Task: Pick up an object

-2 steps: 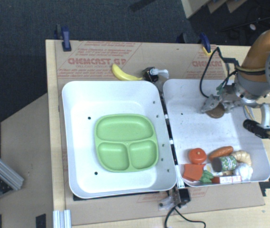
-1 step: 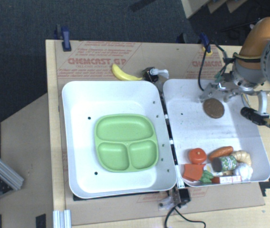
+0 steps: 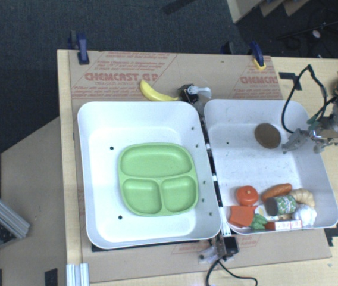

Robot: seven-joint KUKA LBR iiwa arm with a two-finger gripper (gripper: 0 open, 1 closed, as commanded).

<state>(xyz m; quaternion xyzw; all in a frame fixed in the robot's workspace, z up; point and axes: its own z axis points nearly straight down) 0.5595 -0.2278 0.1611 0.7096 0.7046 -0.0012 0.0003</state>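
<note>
From the single overhead camera, two white bins sit side by side on a cardboard-covered bench. The left bin (image 3: 97, 159) holds one green divided plate (image 3: 157, 179) with three compartments, lying flat near the middle and bearing nothing. The right bin (image 3: 234, 159) holds the things that could be picked: one brown disc-shaped object (image 3: 268, 135) lies alone toward the far end, well apart from the rest, and a cluster crowds the near right corner, probably because loose things slide together there. In that cluster I count one tomato (image 3: 247, 195), one orange block (image 3: 241, 215), one sausage (image 3: 275, 190), one small can (image 3: 281, 205), one pale pastry-like piece (image 3: 303, 195) and some small bits too jumbled to name. One banana (image 3: 155, 93) lies on the cardboard behind the left bin, outside both bins. The gripper (image 3: 297, 140) reaches in over the right bin's far right side, just beside the brown disc but apart from it; nothing shows between its ends, and how far it is spread is too small and blurred to tell. Judging by its position, the lone disc looks like the easiest target.
</note>
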